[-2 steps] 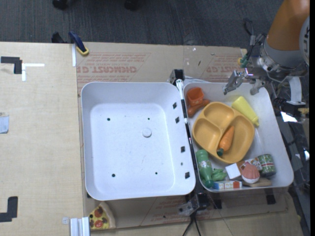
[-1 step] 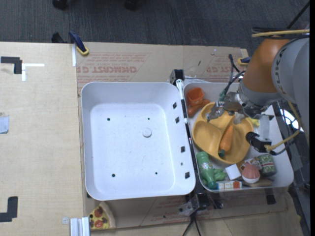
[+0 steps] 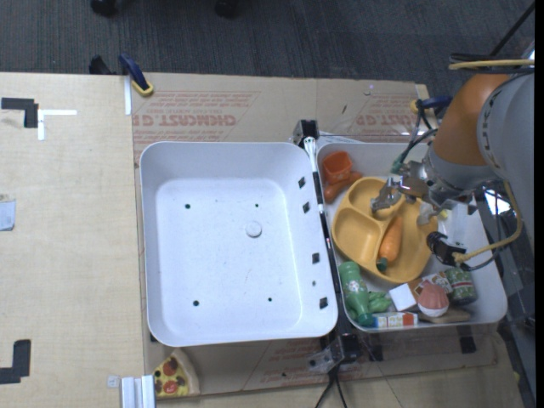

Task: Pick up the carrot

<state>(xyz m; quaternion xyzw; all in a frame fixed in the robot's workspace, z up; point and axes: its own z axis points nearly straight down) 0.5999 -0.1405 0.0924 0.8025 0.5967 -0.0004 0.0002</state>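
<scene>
- Carrot (image 3: 390, 240): lying on the yellow divided plate (image 3: 361, 232) in the right bin (image 3: 484, 308), orange body slanted, green end toward the plate's lower rim.
- Gripper (image 3: 393, 195): over the plate's upper part, just above the carrot's top end; nothing seen between the fingers; spread or closed, cannot tell.
- Orange cup (image 3: 337, 167): at the right bin's upper left corner, beside the plate.
- Green item (image 3: 355, 289), small carton (image 3: 396, 319) and round red-and-white piece (image 3: 432, 298): along the right bin's lower edge.
- Left bin (image 3: 170, 228): just beside the right one.
- Pizza slice toy (image 3: 172, 376): on the bench below the left bin.
</scene>
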